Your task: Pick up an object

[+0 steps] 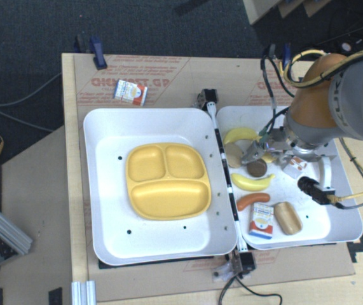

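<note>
My gripper (262,151) hangs low over the right bin (334,227), its metal fingers spread apart just above a small brown round object (256,168). Nothing sits between the fingers. A yellow banana (252,182) lies just below the brown object, and another yellow banana-like piece (240,135) lies above it. A red sausage (253,200), a small red, white and blue carton (262,220) and a tan bread roll (287,217) lie toward the bin's front. A small white packet (295,164) rests under the wrist.
The left bin (105,221) holds a yellow divided plate (167,181). A small red and white box (130,92) lies on the cardboard behind the bins, near a blue clamp (97,52). The arm's black cable fitting (315,189) hangs over the right bin.
</note>
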`<state>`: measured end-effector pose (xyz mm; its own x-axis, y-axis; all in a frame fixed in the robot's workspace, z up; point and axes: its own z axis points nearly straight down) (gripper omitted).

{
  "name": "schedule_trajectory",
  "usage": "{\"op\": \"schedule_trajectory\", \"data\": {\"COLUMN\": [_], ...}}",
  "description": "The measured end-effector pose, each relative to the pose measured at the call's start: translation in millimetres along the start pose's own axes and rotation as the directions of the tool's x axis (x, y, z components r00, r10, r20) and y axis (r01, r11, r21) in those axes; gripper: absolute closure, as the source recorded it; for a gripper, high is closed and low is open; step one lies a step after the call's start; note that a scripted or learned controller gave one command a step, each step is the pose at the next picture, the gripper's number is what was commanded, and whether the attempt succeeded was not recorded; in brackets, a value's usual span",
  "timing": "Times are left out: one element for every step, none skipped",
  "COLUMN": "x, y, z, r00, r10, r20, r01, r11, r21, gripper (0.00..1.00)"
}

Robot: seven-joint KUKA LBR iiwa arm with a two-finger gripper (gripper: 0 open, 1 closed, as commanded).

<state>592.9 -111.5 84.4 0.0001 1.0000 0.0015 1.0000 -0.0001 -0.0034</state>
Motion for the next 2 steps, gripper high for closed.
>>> {"op": "schedule_trajectory", "data": {"x": [-0.7,-0.6], "y": [1.2,1.1], "z": [-10.5,-10.0], "r00": [1.0,1.0], "r10": [0.001,0.001], "r20": [0.001,0.001], "r01": [-0.001,-0.001], "r11": [1.0,1.0], "r21": [-0.003,-0.003], "gripper": [1.0,0.0]}}
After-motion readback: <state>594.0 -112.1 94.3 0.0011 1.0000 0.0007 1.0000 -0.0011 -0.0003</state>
